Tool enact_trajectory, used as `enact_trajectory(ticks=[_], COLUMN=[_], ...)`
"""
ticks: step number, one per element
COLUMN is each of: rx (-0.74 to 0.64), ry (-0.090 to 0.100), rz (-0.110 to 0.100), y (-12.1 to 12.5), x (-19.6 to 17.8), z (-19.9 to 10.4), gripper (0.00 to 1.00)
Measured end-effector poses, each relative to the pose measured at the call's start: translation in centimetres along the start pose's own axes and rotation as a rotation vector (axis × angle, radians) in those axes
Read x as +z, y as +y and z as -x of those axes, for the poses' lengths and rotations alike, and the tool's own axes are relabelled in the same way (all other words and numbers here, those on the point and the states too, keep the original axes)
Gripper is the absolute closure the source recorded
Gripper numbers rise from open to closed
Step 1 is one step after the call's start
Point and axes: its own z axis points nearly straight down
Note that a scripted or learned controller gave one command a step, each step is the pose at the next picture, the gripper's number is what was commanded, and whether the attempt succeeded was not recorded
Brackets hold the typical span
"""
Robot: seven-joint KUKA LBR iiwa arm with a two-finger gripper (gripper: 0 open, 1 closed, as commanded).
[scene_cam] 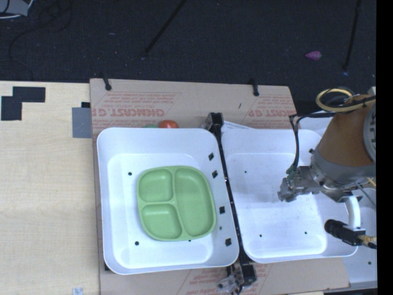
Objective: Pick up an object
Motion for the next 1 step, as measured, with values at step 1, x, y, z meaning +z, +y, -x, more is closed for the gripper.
enact_trajectory(ticks=[1], rx=[-0.006], ry=[-0.001], rz=[0.006], y=[-0.64], x=[-4.98], z=[-0.74], gripper=[1.00])
